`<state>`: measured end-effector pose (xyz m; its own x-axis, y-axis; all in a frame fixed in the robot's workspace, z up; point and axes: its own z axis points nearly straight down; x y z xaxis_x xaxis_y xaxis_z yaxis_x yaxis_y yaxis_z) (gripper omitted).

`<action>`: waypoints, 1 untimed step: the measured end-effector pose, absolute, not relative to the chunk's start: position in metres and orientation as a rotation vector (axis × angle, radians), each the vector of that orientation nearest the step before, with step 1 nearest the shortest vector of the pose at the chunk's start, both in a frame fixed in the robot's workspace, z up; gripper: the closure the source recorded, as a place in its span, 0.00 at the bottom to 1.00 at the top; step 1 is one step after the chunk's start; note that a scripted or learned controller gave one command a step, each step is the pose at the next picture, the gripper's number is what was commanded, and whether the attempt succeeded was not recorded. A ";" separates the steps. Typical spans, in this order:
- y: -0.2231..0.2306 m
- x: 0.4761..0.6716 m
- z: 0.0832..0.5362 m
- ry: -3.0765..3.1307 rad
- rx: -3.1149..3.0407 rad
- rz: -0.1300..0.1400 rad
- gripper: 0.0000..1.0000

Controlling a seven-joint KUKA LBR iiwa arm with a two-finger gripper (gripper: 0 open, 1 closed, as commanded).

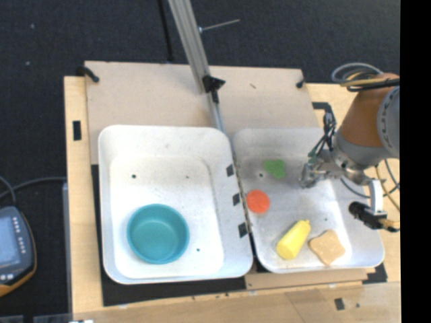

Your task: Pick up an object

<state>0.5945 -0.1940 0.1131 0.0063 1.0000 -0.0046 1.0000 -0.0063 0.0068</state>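
Your hand [310, 175], grip state unclear, hovers near the green piece [274, 168], likely light and soft; pinch its sides.

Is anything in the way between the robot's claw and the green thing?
Nothing visible stands in the way. The end effector is over the right bin, and the green object lies just beside it on bare bin floor. The orange ball sits off to one side.

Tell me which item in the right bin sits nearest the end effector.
The green piece, just left of the end effector. The orange disc, yellow object and tan block lie farther off.
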 end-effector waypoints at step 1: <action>-0.196 0.586 0.171 2.213 2.220 0.005 1.00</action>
